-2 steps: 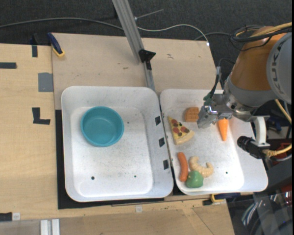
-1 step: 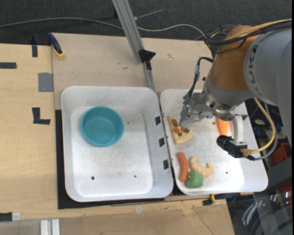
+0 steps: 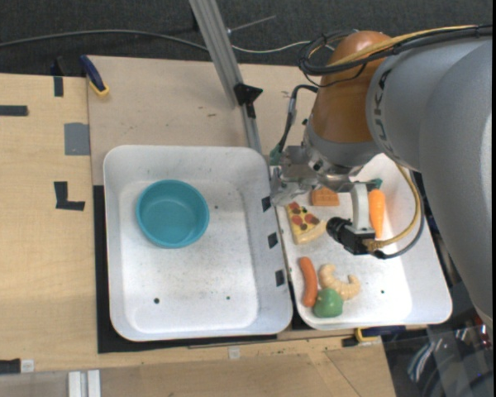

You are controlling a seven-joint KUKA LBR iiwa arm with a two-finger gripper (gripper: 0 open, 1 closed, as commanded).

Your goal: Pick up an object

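Slanted overhead view of a pale wood bench (image 3: 33,180) w/ two shallow white bins side by side. The left bin (image 3: 190,296) holds a teal bowl (image 3: 172,213), upright, in its upper-left part, well apart from everything else. The right bin (image 3: 413,296) holds small toy foods. A grey arm w/ orange band (image 3: 347,98) reaches in from the right & covers the bin's upper part. Its gripper (image 3: 291,179) sits low over that bin's upper-left corner, right by the rims where the two bins meet. Can't tell whether the gripper is open or closed, or whether it grips anything, as the wrist hides it. Just below the gripper lies a pizza slice (image 3: 304,222), w/ a small orange block (image 3: 324,197) near its upper right. A carrot (image 3: 378,212) lies lengthwise further right. Toward the bin's front are a red sausage (image 3: 309,279), a beige knobbly piece (image 3: 343,283) just beside it & a green round piece (image 3: 329,304) touching the beige one. Behind the bins a slanted metal pole (image 3: 219,48) runs to the top edge. A blue-&-yellow clamp (image 3: 93,74) sits near the bench's far left corner. Black tape marks (image 3: 66,195) dot the bench at left.
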